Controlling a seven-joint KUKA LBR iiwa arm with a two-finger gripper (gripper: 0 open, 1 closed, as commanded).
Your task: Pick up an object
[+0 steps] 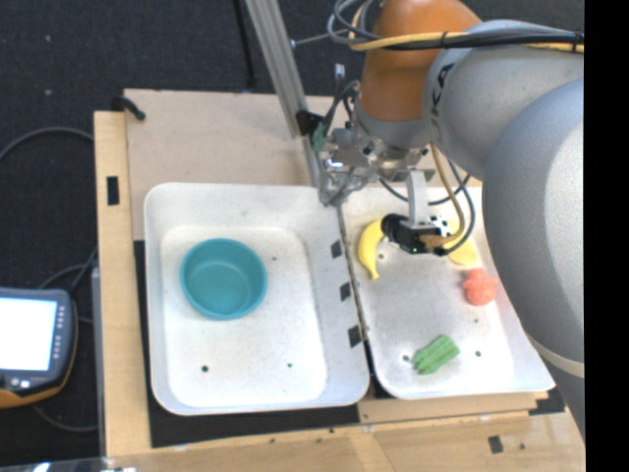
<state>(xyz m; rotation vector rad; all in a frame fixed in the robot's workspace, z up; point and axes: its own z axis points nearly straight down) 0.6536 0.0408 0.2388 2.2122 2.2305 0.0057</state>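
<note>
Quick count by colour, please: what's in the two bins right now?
Teal: 1, bowl, left bin
Yellow: 2, banana and a partly hidden yellow piece, right bin
Orange-pink: 1, lump, right bin
Green: 1, green piece, right bin
Total: 5

I can read no text, number or brand anywhere here. The handheld screen [28,337] at about 8 o'clock glows white, but nothing on it is legible. The small black marks [346,291] where the left bin [236,200] meets the right bin [413,308] carry no letters.
</note>
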